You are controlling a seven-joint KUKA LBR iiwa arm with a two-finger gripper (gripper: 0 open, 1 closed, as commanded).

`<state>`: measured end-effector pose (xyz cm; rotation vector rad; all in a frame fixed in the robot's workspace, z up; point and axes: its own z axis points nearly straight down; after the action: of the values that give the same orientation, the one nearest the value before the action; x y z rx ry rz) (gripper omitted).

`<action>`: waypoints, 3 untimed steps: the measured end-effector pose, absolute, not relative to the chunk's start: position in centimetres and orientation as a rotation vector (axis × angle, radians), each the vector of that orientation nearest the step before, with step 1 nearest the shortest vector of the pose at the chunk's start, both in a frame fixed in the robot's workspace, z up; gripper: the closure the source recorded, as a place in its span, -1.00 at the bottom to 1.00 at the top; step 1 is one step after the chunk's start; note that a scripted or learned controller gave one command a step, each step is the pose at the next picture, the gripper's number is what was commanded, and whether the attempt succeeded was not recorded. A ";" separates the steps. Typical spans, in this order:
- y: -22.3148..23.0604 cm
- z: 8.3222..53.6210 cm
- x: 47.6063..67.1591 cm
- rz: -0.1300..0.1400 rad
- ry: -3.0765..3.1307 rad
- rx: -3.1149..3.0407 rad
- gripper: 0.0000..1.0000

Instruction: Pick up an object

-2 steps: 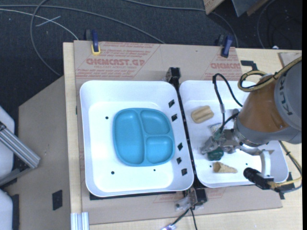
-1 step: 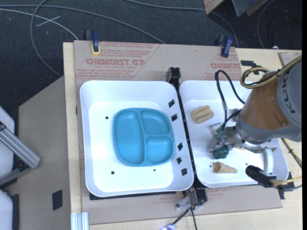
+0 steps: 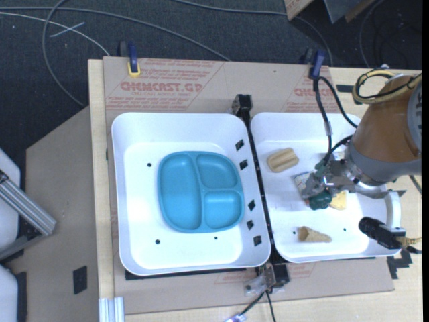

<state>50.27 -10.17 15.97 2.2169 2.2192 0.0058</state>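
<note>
The gripper (image 3: 315,188) hung low in the right bin (image 3: 288,237), over a teal and yellow toy (image 3: 328,200); whether it gripped anything could not be told. A bread roll (image 3: 282,159) and cone (image 3: 314,234) lay nearby. A blue divided plate (image 3: 200,190) sat in the left bin (image 3: 134,180).

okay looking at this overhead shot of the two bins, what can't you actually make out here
- Whether the end effector holds anything: camera view, too small and cluttered.
- The teal object and yellow object beneath it: partly covered by the arm, identity unclear.
- The arm's upper part: cut off by the right edge.
</note>
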 end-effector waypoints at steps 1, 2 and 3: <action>-10.8 20.7 49.9 0.005 2.219 2.217 1.00; -11.1 27.0 50.5 0.008 2.218 2.215 1.00; -5.9 25.6 53.5 0.003 2.228 2.214 1.00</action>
<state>53.55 -5.85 25.57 2.2144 2.2284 0.0025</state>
